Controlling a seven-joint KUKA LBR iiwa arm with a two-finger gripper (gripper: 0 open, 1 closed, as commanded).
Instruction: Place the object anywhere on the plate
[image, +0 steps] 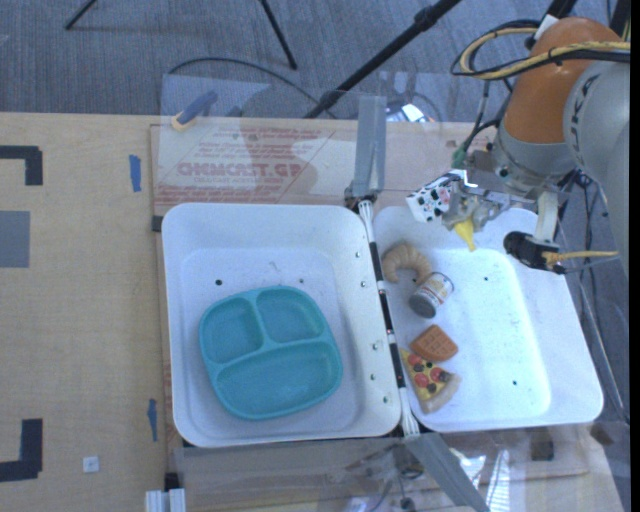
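Note:
A teal plate with three sections lies in the left white bin. My gripper hangs over the back edge of the right bin, well to the right of the plate. It is shut on a small toy, white with black spots, which sticks out to its left. A yellow tip pokes out below the fingers. The toy is off the bin floor.
In the right bin lie a croissant, a small metal can on its side, an orange waffle-like piece and a pizza slice. They sit near the divider between the bins. A black and yellow fitting juts from the arm.

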